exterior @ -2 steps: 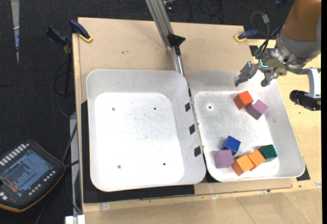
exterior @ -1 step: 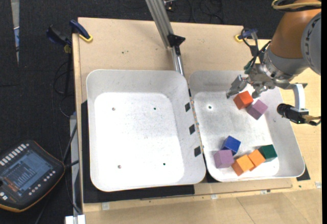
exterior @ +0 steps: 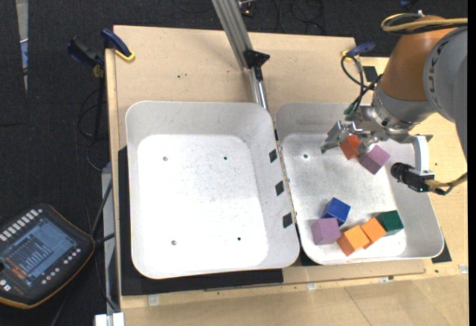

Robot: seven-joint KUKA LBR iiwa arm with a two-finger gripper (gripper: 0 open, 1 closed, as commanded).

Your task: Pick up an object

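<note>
Gripper (exterior: 349, 140): over right bin (exterior: 312, 123), fingers pinching an orange-red block (exterior: 348, 146).
Purple block (exterior: 373, 158): touching it, right.
Near edge: four blocks (exterior: 355, 226) clustered.
Left bin (exterior: 141, 183): wide open floor.

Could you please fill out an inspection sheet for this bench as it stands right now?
Surface: wooden bench bearing left bin and right bin.
Job's things: in the right bin, blue cube, purple cube, orange cube, green cube; a red-orange block and a lilac block lie at the tool.
Clutter: nothing seen.
Grippers: tool over the right bin's far part; grasp unclear.
Cables: black cable beside the wrist; cables on the floor.
Surroundings: teach pendant, blue clamp, metal pole.
</note>
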